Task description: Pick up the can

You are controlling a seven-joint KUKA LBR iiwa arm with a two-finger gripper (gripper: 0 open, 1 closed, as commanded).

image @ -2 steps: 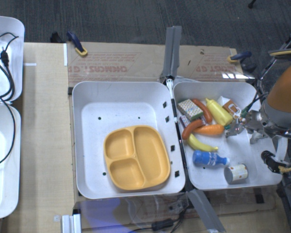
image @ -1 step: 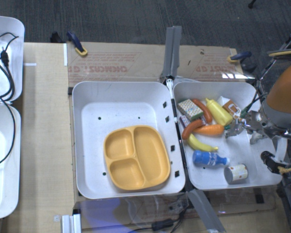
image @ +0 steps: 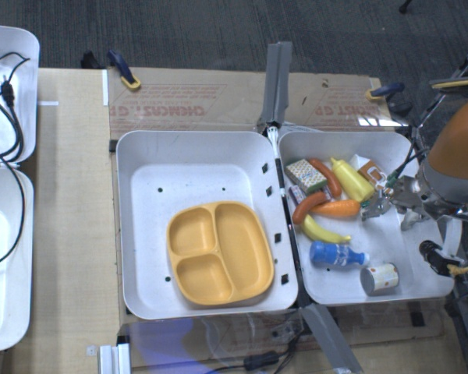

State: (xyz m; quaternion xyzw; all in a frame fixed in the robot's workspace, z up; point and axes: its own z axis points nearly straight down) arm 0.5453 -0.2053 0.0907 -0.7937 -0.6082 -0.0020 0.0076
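Observation:
The can (image: 380,278) is small and grey with a white and red label. It lies on its side near the front right corner of the right bin (image: 421,288). My gripper (image: 374,206) hangs over the right part of that bin, reaching in from the right, beside the orange carrot (image: 341,208) and the yellow mustard bottle (image: 352,179). The can rests well in front of the gripper and apart from it, with nothing touching it.
The right bin also holds a blue bottle (image: 335,255) just left of the can, a banana (image: 322,230), a hot dog (image: 325,174) and a small box (image: 306,174). A yellow divided plate (image: 218,252) sits in the left bin (image: 140,209).

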